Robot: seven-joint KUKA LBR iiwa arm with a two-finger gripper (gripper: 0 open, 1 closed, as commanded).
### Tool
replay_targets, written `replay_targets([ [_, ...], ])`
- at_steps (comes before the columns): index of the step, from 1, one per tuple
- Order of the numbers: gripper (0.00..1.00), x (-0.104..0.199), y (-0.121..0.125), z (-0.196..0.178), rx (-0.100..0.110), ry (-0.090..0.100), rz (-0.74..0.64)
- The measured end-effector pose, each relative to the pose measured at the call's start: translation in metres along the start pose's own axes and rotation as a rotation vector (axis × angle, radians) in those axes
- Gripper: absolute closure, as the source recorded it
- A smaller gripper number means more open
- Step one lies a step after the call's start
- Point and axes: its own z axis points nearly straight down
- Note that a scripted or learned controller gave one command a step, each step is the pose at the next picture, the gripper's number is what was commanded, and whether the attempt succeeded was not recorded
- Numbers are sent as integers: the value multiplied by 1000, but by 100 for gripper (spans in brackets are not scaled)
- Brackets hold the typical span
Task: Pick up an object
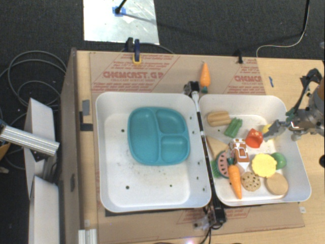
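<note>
The fingers (pixel 274 127), state unclear, hover just right of the red toy (pixel 254 138).

Two white bins (pixel 117 105), teal divided plate (pixel 158 136) in the left one, right of the plate: tan bread roll (pixel 218 118), green piece (pixel 233 127), red piece (pixel 254 138), yellow disc (pixel 264 165), orange carrot (pixel 234 181), brown-speckled cookie (pixel 250 181), red-and-green watermelon slice (pixel 222 164)

The gripper (pixel 277 127) is blurred, so its fingers' spacing cannot be read. Behind it, the arm (pixel 311 117) is cut by the right edge. Left below it, the watermelon slice (pixel 222 164) lies partly hidden.
</note>
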Motion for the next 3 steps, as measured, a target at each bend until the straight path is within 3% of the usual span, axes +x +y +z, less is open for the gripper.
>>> replay_targets([
  [1, 0, 21, 33, 141, -25, -3, 1],
  [3, 0, 23, 34, 144, -25, -2, 1],
])
